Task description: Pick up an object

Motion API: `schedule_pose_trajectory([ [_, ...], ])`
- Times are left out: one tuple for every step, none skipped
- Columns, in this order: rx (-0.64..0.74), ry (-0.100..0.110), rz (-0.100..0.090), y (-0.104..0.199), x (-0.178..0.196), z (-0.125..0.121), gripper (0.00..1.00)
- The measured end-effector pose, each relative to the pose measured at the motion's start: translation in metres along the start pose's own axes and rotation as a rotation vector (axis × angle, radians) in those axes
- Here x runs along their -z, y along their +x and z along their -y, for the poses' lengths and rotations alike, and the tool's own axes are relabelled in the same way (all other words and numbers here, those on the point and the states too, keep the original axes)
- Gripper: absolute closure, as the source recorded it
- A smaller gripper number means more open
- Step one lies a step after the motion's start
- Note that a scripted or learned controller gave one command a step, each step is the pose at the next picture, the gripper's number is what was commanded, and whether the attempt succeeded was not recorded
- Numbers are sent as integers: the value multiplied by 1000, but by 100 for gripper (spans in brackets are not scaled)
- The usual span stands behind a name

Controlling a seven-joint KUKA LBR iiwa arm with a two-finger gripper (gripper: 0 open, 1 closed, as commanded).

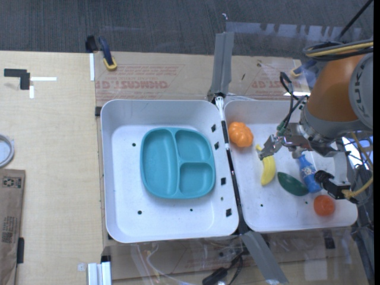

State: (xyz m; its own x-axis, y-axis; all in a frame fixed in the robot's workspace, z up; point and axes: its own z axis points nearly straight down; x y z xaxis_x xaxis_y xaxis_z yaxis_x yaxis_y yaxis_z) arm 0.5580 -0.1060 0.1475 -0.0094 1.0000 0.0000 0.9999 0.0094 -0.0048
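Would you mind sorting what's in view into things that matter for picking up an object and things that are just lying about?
Belongs to the job:
gripper
banana
orange fruit
dark green piece
blue bottle
small red-orange fruit
right bin

Just lying about:
teal divided plate
left bin
tape roll
clamp

Site: robotics lab / test cell, not a home or shop. Evidence: industrial arm (341, 94), grey w/ orange band, reaching in from the right w/ loose cabling around it. Two shallow white bins (110, 159) fixed side by side on a plywood tabletop (47, 135), metal divider bracket (222, 58) btwn them. Cardboard sheet (160, 76) w/ printed lettering laid under the bins. Grey carpet floor (148, 10) beyond. Tape roll (5, 152), clamp (107, 53) and marker pieces on the tabletop. Bin contents look like toy food, prob. test props; view too coarse to confirm.
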Motion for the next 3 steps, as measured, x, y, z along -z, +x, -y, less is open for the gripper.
schedule_pose_trajectory([
  [-6, -2, 0, -2, -57, -1, 0],
  [-11, -1, 1, -4, -48, -1, 100],
  [-19, -5, 2, 19, 44, -51, 100],
])
